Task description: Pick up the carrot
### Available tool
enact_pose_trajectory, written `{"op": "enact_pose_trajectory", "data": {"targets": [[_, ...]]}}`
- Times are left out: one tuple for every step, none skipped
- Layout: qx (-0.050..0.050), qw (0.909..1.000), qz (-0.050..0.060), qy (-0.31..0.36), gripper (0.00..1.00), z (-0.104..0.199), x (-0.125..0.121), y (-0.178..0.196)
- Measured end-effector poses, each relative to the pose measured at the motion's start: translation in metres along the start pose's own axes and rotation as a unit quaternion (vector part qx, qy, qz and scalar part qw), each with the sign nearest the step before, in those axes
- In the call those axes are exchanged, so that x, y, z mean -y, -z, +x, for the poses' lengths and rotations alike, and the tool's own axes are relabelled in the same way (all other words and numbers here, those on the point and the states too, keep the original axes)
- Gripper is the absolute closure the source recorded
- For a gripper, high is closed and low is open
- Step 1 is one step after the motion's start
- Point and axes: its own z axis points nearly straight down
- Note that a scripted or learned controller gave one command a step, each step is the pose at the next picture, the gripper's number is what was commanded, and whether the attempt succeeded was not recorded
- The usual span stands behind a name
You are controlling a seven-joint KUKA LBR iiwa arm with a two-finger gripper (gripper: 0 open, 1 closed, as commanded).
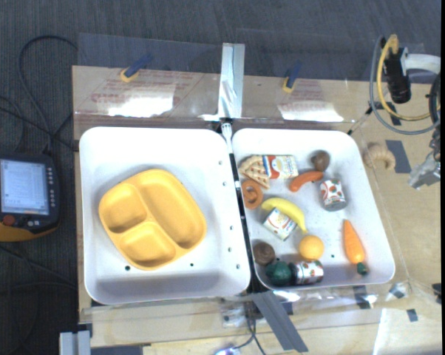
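Carrot (353, 244) lies in the right bin (376, 220), against the wall nearest your gripper (427, 170), green end pointing towards the bin's near corner. From the gripper, you'll find it to the left and nearer the camera, well apart. An orange (310, 247) sits just beyond it, farther from the gripper. You cannot tell whether the gripper is released or clenched.
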Motion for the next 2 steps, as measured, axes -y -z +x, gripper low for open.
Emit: {"op": "enact_pose_trajectory", "data": {"targets": [[0.004, 0.9999, 0.0, -0.011, 1.0, -0.021, 0.003, -0.062], [-0.001, 0.9968, 0.0, 0.08, 1.0, 0.01, 0.007, 0.021]]}}
